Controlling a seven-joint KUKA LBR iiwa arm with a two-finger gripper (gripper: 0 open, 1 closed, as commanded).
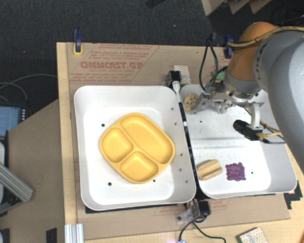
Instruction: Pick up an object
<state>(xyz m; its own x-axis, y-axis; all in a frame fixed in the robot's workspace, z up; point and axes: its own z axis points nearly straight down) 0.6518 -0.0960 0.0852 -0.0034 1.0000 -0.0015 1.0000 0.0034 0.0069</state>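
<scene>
In the right bin, a bread roll and a bunch of purple grapes lie near the front edge. The gripper hangs over the bin's far end, well apart from both; whether it is spread or closed I cannot tell. A yellow divided plate sits in the left bin.

You see a thick arm with a smooth, rounded light-grey shell, bulky enough to look like a curved drum. Above its wrist sits a glossy orange band, dome-shaped and catching the light. Below that you find a bare metal wrist assembly of silvery brackets. Thin black cables loop alongside it, and a black connector with yellowish wires trails off nearby.
</scene>
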